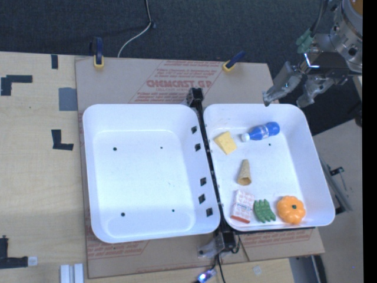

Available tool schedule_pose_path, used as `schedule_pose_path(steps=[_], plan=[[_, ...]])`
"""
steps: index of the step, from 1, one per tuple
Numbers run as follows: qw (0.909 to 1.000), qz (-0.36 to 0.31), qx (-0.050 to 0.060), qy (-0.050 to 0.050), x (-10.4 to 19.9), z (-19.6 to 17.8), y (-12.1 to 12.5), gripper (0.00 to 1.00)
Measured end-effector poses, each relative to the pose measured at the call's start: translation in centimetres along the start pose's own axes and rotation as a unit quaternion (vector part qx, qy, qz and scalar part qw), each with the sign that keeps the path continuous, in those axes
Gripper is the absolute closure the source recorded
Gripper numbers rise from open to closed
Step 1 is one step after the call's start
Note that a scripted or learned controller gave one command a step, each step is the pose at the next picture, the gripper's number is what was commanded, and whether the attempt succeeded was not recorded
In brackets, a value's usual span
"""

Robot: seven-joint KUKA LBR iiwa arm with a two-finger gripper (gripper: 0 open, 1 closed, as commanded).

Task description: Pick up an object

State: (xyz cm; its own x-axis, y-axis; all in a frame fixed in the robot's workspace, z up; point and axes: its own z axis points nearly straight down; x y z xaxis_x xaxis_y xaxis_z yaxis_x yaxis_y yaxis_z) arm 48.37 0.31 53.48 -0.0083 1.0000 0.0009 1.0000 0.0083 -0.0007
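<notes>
Grey arm reaching in from the right, gripper [287, 93] raised, fingers spread apart, holding nothing

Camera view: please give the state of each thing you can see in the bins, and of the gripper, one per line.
gripper: open, holding nothing, above the right bin's far edge
blue bottle: lying on its side
yellow block: lying flat
cone: lying on its side
red and white packet: lying flat
green toy: lying flat
orange pumpkin: sitting near the front right corner
right bin: holds all six things

Bright even light, soft shadows, slight blur.
</notes>
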Motion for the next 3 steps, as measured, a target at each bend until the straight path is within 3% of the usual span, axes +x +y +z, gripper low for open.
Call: schedule_pose_path(steps=[1, 3], plan=[[1.0000, 0.001, 0.001, 0.000, 5.0, 1.0, 0.0, 1.00], [1.0000, 0.002, 0.001, -0.001, 11.8, 1.1, 0.1, 1.00]])
